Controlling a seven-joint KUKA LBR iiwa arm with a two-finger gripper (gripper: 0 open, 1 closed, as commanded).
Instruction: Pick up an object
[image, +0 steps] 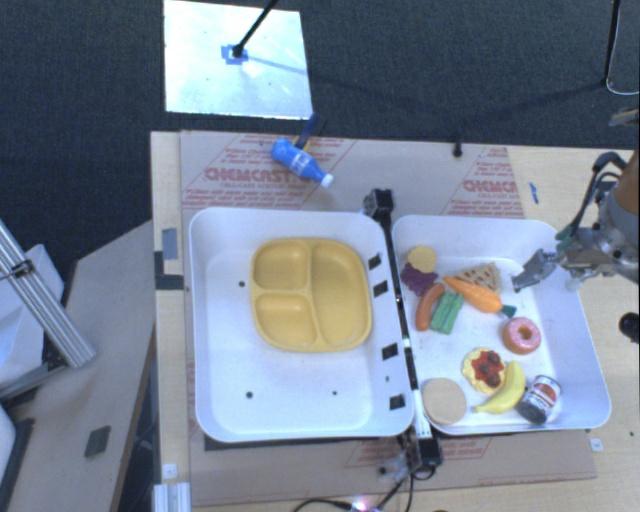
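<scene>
**Op:** Right, my gripper (532, 268) hovers over the right bin's (590, 375) far edge; whether it's open or closed I cannot tell, and I see nothing held.

**Obs:** Target?

**Op:** I'd go for the carrot (474, 293), nearest it, beside the toast slice (484, 274). Best to descend straight and straddle its narrow width.

**Obs:** Contents?

**Op:** Doughnut (521, 336), banana (503, 390), pizza (484, 368), can (538, 399), cookie (444, 401) share that bin. The left bin (215, 330) holds a yellow divided plate (308, 294).
</scene>
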